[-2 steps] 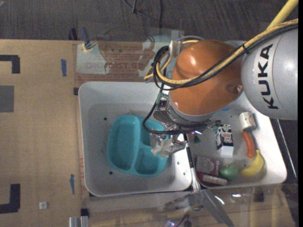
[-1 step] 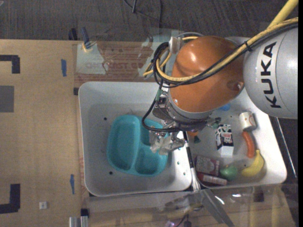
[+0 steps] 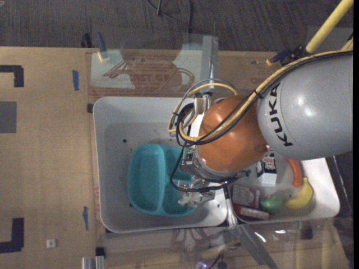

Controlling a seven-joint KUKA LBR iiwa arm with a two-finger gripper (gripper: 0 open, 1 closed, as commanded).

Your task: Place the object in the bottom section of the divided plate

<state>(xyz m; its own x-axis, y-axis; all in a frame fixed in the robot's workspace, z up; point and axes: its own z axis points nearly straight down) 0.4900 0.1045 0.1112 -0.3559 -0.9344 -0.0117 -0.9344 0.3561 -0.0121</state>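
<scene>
Just left of end effector [image 3: 189, 190]: divided plate [image 3: 147, 178]

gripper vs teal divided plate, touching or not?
Cannot tell. In the camera view the gripper overlaps the right edge of the teal divided plate from above, but the orange wrist hides much of it and the slant shows neither contact nor a gap.
</scene>
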